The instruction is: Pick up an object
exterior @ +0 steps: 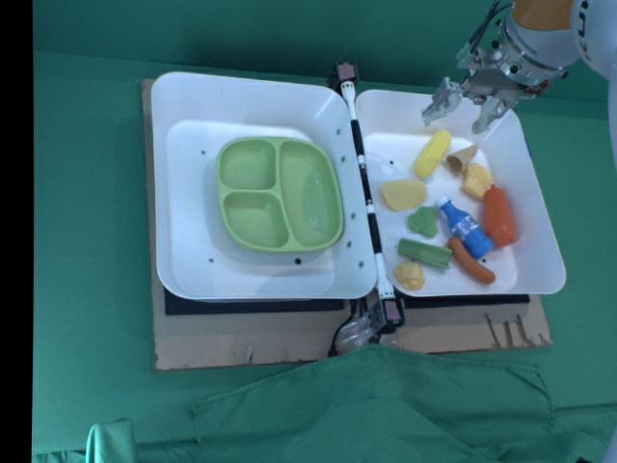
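Corn cob, a yellow toy piece, is judged to be the most likely object for the pick, since it lies nearest to the claw. In the camera view it is seen at the far end of the right bin, lying at a slant, just beside a small cone and a yellow block. Its surface looks bumpy and its form is long and rounded.

The claw is seen above the far edge of the same bin, with its fingers spread apart and nothing between them.

A failure could come from the crowding: the cone is so near that one finger may land on it instead of beside the cob. The rounded body may also roll or slip out when the fingers are closed across it at a wrong angle. The red bottle, the blue bottle and the sausage lie nearer to the camera and are less exposed. The left bin holds a green tray.
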